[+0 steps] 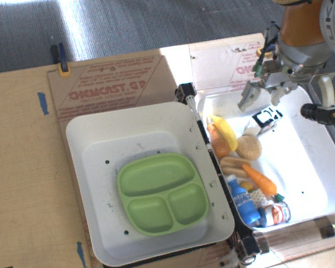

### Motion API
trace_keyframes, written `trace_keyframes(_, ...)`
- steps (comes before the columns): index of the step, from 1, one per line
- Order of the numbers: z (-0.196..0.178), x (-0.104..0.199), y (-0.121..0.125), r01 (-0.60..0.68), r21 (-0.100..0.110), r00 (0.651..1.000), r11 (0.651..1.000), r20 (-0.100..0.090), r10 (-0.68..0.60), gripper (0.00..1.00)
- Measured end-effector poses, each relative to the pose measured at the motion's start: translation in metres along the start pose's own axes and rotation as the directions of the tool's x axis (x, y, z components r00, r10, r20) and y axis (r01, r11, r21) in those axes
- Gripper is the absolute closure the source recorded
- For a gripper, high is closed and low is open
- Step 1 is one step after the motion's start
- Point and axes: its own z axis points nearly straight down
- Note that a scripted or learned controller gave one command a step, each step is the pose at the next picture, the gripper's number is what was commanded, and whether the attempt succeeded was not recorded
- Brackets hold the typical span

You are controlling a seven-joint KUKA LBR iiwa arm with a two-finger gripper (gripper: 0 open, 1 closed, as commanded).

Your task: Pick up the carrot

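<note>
The gripper [259, 100] hangs over the far end of the right bin [327, 166], carried by the grey arm [314, 1] that enters from the upper right with its orange band uppermost and its wrist angled down and leftward. Its two fingers [248, 98] stand spread apart with nothing between them.

Just below the gripper and to its left lies a yellow banana [223, 128], with an orange-coloured fruit [220, 146] and a tan bread roll [249, 147] beside it. Further below, well apart from the fingers, the carrot [260, 179] lies at a slant on the bin floor, its green tip [279, 196] pointing away from the gripper. A blue bottle [244, 203] and a red-and-white can [274, 214] lie beyond it. Far to the gripper's left, the left bin [91, 175] holds a green divided plate [162, 192].
</note>
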Motion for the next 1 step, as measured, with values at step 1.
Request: trace_keyframes(1, 0.0721, 0.0224, -0.0724, 0.099, 0.007, 0.995, 0.995, -0.002, -0.099, 0.00)
